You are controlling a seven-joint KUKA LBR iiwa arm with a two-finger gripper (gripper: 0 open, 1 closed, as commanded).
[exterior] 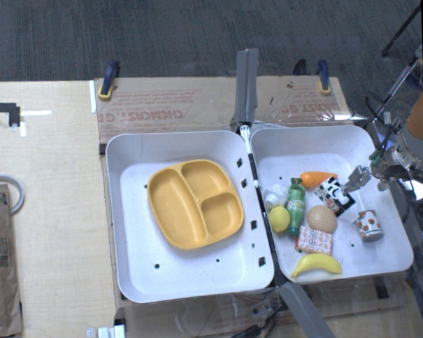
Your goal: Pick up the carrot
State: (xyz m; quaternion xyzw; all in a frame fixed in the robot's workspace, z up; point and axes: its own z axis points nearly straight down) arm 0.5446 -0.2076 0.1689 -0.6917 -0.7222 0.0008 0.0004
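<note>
The orange carrot (313,178) lies in the right bin (322,144), near its middle, with its tip pointing left. Its right end touches a black-and-white patterned object (334,194). My gripper (371,181) hangs over the right side of that bin, a short way to the right of the carrot and apart from it. It is open and nothing sits between its fingers. One finger (356,179) points down-left toward the patterned object.
The right bin also holds a green bottle (295,202), a lemon (279,218), a brown egg-shaped item (321,219), a red-and-white packet (314,240), a banana (316,265) and a small can (368,225). A yellow divided plate (195,202) sits in the left bin (130,224).
</note>
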